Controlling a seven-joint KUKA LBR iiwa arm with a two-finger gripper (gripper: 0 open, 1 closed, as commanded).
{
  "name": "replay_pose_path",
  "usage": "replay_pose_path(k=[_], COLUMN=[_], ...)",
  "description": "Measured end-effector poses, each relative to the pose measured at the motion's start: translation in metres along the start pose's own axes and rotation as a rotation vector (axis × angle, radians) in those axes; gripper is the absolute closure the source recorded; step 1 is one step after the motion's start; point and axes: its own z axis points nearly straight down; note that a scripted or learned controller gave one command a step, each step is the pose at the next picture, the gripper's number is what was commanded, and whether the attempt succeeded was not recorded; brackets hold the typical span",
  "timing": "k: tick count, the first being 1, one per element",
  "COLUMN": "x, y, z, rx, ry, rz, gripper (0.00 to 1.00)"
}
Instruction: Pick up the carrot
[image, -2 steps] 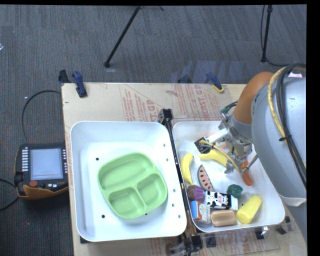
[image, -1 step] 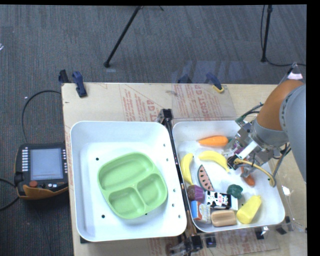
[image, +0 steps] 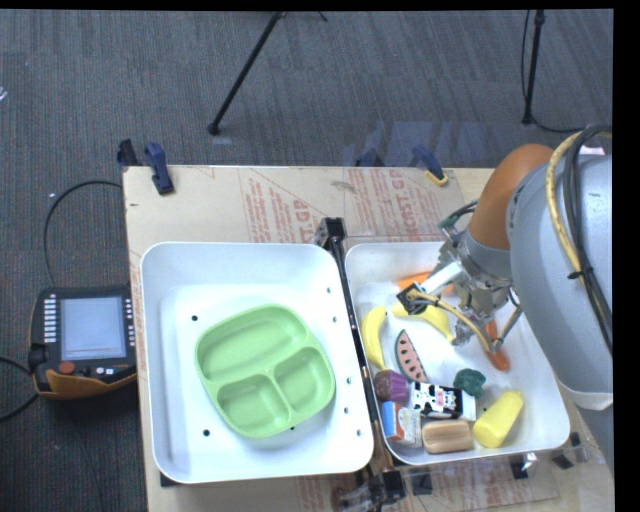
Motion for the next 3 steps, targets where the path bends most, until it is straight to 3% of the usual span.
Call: replay_pose_path(k=[1,2,3], x=[-0.036,0.012,-0.007], y=[-0.052,-0.026,0.029], z=[0.001,0.000,-0.022], rx=[0.002,-0.003,-0.004], ry=[-0.005,-0.001,0.000], rz=[0.108,0.101,0.172], gripper=[0.00,0.00,0.00])
